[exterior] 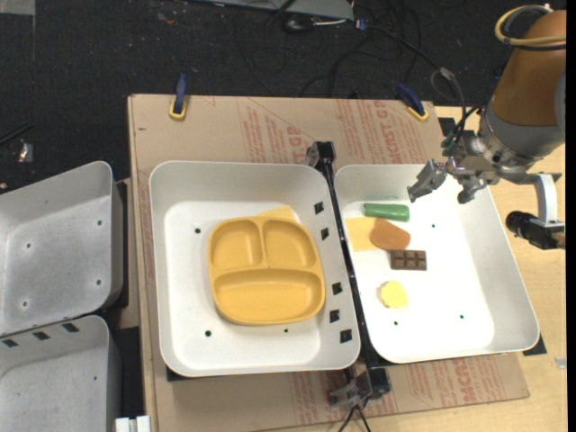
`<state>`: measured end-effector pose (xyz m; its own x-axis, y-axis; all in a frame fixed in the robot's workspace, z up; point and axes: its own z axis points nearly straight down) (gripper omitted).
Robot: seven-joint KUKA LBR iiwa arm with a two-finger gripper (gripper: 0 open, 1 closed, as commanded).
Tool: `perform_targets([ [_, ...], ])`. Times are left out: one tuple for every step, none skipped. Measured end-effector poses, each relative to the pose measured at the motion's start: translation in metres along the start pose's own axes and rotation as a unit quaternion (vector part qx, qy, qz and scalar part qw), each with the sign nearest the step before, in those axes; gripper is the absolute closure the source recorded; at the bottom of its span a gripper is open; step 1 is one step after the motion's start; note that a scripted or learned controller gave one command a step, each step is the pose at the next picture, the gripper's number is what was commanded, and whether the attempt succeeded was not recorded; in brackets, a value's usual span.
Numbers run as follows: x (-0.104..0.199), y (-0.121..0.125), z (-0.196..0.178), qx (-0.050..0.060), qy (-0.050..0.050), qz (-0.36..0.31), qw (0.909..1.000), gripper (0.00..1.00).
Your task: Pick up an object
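The grey arm (pixel 531 88) reaches in from the right, and its pincer (pixel 447 184) hangs above the far edge of the right bin (pixel 468 331). Its two fingers (pixel 425 184) are spread wide with nothing between them. Just below the pincer, a green stick (pixel 386 211) lies in the bin's far left part. Nearer the camera lie a brown oval piece (pixel 391 235) beside a pale yellow slice (pixel 359 235), then a dark chocolate square (pixel 408 259), then a small yellow round piece (pixel 392 294). All sit on the left half of this bin. The left bin (pixel 180 331) holds a yellow divided plate (pixel 266 271) with three compartments. Both bins rest on a brown board on the table (pixel 243 124).
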<state>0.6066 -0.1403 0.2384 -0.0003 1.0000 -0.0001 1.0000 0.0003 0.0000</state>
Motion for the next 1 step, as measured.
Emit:
perform_targets([
  [0.0000, 0.0000, 0.0000, 0.000, 0.000, 0.000, 1.0000, 0.00],
])
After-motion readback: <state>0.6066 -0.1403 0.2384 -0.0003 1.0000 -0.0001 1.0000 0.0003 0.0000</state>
